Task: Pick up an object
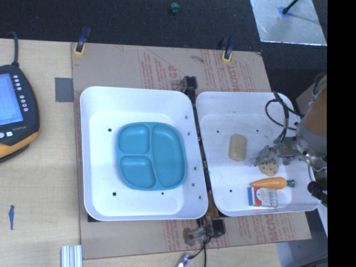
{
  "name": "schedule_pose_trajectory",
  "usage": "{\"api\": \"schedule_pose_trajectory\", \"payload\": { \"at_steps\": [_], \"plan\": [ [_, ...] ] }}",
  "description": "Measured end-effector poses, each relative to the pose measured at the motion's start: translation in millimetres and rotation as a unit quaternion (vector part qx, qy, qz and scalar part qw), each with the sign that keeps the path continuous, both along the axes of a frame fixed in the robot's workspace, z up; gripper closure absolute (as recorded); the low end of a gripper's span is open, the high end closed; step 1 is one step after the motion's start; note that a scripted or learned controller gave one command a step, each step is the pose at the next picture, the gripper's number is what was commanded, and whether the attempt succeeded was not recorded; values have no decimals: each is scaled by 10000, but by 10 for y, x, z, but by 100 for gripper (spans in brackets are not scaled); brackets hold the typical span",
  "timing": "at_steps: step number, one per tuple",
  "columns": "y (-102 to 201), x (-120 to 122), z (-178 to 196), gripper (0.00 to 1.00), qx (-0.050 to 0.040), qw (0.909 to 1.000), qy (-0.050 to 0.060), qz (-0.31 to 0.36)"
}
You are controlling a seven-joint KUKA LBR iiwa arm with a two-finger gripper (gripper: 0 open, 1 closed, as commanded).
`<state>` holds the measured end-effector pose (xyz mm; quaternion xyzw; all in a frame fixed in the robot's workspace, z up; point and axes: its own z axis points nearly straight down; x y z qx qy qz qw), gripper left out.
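Observation:
The right white bin holds a tan rounded block, a brown cookie-like piece, an orange carrot with a green tip, and a small red and white carton. My gripper reaches in from the right, low over the bin and just above the cookie-like piece. Its tip overlaps that piece's upper edge. The carrot and carton lie just in front of the gripper. The tan block lies to its left, apart from it.
The left white bin holds a blue divided plate. A black cable loops over the right bin's far right corner. A handheld pendant lies on the bench at the far left. Clamps pin the cardboard underlay.

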<state>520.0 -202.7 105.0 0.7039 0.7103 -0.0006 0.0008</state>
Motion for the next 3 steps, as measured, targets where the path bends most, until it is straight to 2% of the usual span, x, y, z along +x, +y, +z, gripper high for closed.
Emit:
{"api": "schedule_pose_trajectory", "payload": {
  "at_steps": [1,2,3],
  "plan": [
    [-10,1,101,100,-11,10000,1,8],
    [-9,1,101,0,-14,10000,3,14],
    [47,134,-136,0,-7,10000,2,-12]
  ]
}}
